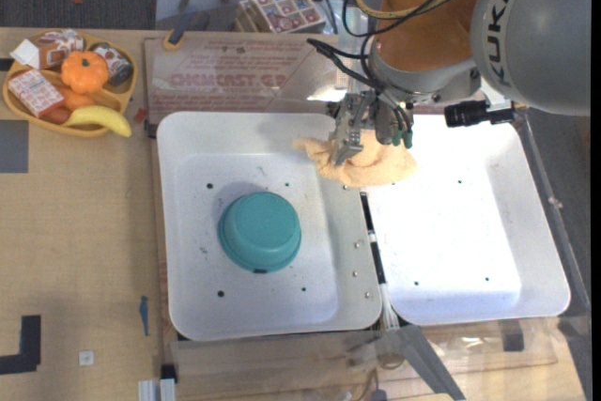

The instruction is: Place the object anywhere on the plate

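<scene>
A teal round plate (260, 231) lies in the left bin (188, 155), a little left of its middle. A soft yellow-orange object (376, 169), crumpled like cloth, sits over the seam between the two bins near their far edge. My gripper (355, 146) reaches down from the grey and orange arm (441, 5) and is right on top of the object's left part, which bunches up around it. The object lies up and to the right of the plate, about a plate's width away. I cannot see whether the object rests on the bin rims or hangs from the gripper.
The right bin (470, 249) stands beside the left one. A yellow bowl of toy food (70, 84) with a banana and an orange sits on the bench at the far left. A pinkish board (235, 80) lies behind the bins, and boxes and cables lie behind the bench.
</scene>
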Controlling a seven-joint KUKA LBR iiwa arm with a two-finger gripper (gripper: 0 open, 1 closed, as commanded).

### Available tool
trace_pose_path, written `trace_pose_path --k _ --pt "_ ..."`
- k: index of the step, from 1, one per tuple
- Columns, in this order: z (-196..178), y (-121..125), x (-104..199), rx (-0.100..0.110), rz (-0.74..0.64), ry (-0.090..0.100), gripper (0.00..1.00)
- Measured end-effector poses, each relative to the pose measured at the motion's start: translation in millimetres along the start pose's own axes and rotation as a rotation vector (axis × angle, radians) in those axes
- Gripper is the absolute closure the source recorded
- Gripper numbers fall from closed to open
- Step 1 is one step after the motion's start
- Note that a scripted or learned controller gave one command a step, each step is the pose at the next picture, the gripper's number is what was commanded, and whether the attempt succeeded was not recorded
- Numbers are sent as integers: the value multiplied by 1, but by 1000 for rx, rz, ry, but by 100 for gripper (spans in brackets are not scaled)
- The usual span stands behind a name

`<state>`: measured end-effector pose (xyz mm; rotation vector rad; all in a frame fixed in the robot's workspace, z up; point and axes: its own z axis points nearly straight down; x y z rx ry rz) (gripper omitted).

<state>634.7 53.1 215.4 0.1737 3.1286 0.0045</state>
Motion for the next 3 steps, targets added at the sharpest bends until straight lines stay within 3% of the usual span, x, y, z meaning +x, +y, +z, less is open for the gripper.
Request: trace_pose_path --k 1,2,3 --pt "-15 51 -7 0 -111 -1 100" --pt "-13 103 -13 -1 -112 1 100" --pt "-13 103 -13 -1 -112 -1 0"
